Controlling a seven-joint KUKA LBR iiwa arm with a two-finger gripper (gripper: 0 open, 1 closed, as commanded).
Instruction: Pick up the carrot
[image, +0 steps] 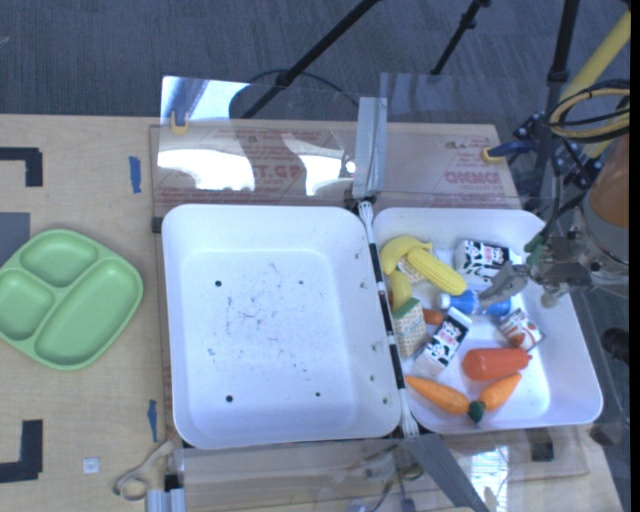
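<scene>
My pincer (512, 283) hangs over the right bin (572, 398), near that bin's upper right part, my arm coming in from the right side. Whether the pincer is clenched or released I cannot tell; nothing is visibly gripped in it.

The task's thing: two carrots lie in the right bin, both below the pincer, toward the near rim. Long carrot (437, 395) sits below and to the left of the pincer, lying slantwise. Shorter carrot (500, 389) is almost straight below the pincer, tilted, its green end pointing down-left toward the tip of the long one; the two ends are very near, touching or not I cannot tell.

Between the pincer and the carrots: a red pepper-like piece (494, 362), just above the shorter carrot. A small red-and-white carton (519, 329) lies just below the pincer.

Left of the pincer: a corn cob (434, 269) resting against a banana (398, 262). A black-and-white carton (481, 259) sits just above-left of the pincer. Another black-and-white carton (445, 342) lies below-left. A blue item right at the pincer, too hidden to name.

Far left of the pincer: the left bin (185, 300), then a green divided plate (68, 297) on the wooden table (70, 420).
</scene>
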